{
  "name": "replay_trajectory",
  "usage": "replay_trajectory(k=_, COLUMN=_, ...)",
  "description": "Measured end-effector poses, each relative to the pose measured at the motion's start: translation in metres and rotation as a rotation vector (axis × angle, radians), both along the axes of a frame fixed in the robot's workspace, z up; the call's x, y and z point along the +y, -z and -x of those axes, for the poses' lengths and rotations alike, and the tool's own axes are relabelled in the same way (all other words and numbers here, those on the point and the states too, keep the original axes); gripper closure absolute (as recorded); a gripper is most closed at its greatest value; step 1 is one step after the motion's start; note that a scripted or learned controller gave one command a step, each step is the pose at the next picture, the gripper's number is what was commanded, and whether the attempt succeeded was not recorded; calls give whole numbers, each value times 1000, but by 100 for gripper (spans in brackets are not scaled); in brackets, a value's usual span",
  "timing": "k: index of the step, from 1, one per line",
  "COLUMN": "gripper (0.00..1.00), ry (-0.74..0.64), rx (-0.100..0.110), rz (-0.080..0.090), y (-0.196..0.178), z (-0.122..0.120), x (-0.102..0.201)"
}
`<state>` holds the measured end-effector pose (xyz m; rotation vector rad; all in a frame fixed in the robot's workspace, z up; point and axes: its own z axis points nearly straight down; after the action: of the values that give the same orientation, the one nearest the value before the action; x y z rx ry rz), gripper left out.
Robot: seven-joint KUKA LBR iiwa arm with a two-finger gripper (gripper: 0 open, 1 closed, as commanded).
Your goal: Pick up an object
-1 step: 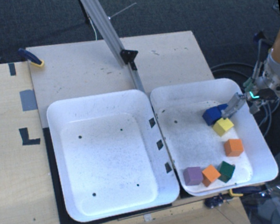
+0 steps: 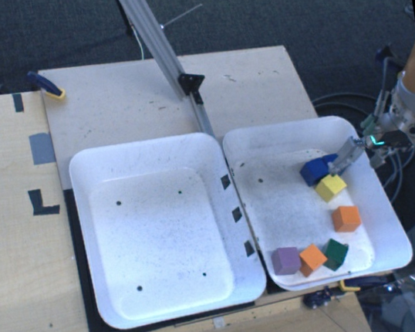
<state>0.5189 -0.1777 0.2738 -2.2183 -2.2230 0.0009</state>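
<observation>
Nearest the camera, along the front wall of the right bin (image 2: 392, 249), three blocks sit in a row: a purple block (image 2: 286, 260), an orange block (image 2: 311, 259) just beside it, and a dark green block (image 2: 335, 253) touching the orange one. A little farther back, near the bin's right side, a second orange cube (image 2: 346, 218) stands alone. Beyond it lies a yellow cube (image 2: 330, 186), and touching its far side a blue block (image 2: 317, 170). The hand (image 2: 344, 159) reaches in from the right over the bin's far right corner, its tip just at the blue and yellow blocks; whether its fingers are apart or together I cannot tell, and no block is seen between them. The left bin (image 2: 155, 228) sits alongside on the bench (image 2: 15, 231).
</observation>
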Motion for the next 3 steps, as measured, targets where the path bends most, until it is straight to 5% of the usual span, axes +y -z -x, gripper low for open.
replay_trajectory(k=3, gripper=0, ry=1, rx=-1, rz=0, y=154, z=8, x=15)
